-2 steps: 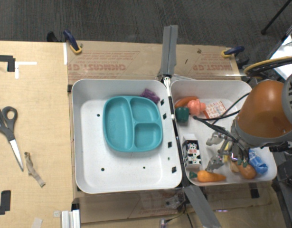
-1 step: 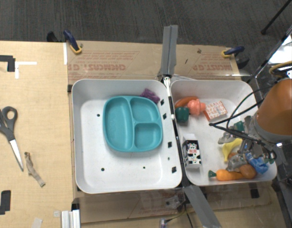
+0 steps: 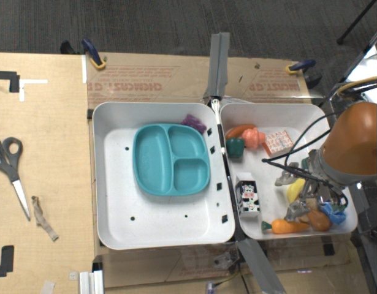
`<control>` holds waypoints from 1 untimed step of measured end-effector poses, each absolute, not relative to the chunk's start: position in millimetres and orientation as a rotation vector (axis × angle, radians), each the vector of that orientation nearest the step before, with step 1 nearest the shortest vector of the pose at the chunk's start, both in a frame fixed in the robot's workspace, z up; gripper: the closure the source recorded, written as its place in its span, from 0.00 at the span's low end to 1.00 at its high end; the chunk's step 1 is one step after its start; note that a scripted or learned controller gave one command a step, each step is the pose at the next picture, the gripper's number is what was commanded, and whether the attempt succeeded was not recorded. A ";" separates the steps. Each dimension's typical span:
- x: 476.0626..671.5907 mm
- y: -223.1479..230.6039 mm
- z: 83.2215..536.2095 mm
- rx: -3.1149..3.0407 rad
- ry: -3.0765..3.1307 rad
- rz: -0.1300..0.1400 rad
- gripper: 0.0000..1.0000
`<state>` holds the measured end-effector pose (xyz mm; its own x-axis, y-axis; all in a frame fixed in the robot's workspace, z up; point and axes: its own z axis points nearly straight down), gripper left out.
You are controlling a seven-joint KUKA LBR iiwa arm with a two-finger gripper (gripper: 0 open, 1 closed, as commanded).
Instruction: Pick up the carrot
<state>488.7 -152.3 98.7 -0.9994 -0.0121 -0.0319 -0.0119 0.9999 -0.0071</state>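
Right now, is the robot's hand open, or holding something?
Hand: down in the right bin, just above the carrot; open or closed cannot be told.

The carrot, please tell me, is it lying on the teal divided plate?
No, the carrot lies at the near edge of the right bin, while the teal divided plate sits in the left bin.

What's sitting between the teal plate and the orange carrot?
In the camera view, between the teal plate and the carrot stand the bins' meeting walls and a small black-and-white box.
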 end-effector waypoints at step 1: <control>565.8 -152.2 93.5 -0.013 3.136 0.000 0.00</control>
<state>565.8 -152.2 93.5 -0.9999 -0.0082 -0.0059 -0.0082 1.0000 -0.0001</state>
